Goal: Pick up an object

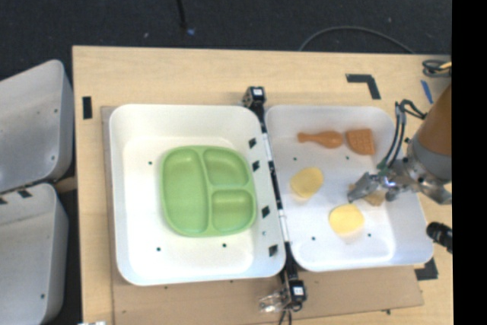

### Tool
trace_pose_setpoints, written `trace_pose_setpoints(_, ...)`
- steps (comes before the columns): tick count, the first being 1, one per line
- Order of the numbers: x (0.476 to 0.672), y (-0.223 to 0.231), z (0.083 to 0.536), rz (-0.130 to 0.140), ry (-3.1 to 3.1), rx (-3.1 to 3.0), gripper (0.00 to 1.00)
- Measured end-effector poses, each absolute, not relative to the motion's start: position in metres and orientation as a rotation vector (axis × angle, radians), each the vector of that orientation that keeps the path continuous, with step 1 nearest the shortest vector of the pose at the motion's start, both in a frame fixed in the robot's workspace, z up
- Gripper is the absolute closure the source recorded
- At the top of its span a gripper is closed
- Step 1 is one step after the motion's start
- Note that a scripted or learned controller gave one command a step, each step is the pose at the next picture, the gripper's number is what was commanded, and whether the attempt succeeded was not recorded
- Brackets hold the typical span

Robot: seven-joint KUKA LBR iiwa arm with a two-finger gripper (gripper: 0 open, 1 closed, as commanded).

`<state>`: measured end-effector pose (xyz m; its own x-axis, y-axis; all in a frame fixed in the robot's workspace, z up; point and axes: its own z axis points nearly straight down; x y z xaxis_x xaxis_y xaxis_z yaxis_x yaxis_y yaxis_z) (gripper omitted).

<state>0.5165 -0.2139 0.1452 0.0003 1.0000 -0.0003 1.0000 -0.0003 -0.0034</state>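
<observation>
Gripper (pixel 371 189): sitting low inside the right bin (pixel 304 259), toward its right side, on the grey arm (pixel 430 156) coming in from the right edge. How far the fingers are standing apart cannot be told; the metal parts are blurring together. A small tan-brown shape is showing right at the tip, but whether it is being gripped or merely lying under the tip cannot be told.

Room and edges: the gripper is standing between the bin's right wall and the middle of the bin floor. Bare white floor is lying to its left and toward the near wall. The divider between the two bins is running well to the left of it.

Contents, right bin:
- Yellow round piece (pixel 346 220), lying just near and left of the gripper, close but apart from it.
- Pale yellow round piece (pixel 307 183), lying left of the gripper, toward the divider.
- Orange-brown drumstick-shaped piece (pixel 320 138), lying toward the far wall.
- Orange waffle-textured square (pixel 361 141), lying just right of the drumstick piece, far of the gripper.

Contents, left bin (pixel 122 255):
- Green divided plate (pixel 207 190) with three compartments, lying flat at the bin's centre, well apart from the gripper.
</observation>
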Motion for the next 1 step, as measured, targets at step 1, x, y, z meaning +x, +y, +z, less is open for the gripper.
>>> trace_pose_setpoints(1,0.5167,-0.2148,0.0989,0.002,-2.221,-2.223,0.00)
